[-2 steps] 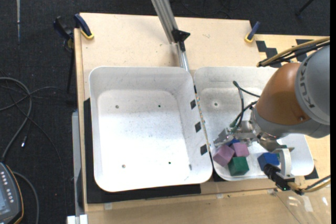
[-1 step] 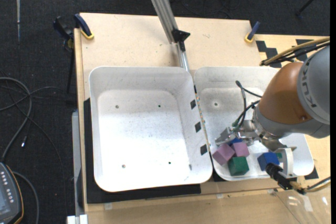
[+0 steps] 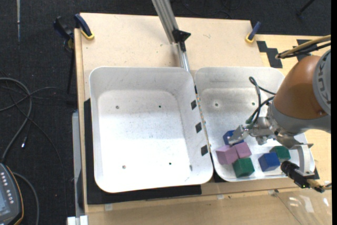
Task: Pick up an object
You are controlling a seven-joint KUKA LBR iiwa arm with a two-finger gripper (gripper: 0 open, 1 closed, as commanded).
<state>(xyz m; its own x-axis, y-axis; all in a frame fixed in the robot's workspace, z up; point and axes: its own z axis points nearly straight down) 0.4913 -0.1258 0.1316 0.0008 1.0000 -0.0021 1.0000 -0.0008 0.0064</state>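
Blue, half hidden, a small block point(image 3: 230, 137) sits in the right bin point(image 3: 226, 93) just left of the gripper point(image 3: 246, 133), touching its tip; whether the gripper is parted or closed cannot be told. Purple blocks point(image 3: 234, 153) lie nearer.

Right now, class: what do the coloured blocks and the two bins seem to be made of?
Blocks: probably foam or painted wood, matte, showing no glare. Bins: likely moulded plastic, white, with rounded corners and dark specks. Neither is certain from above.
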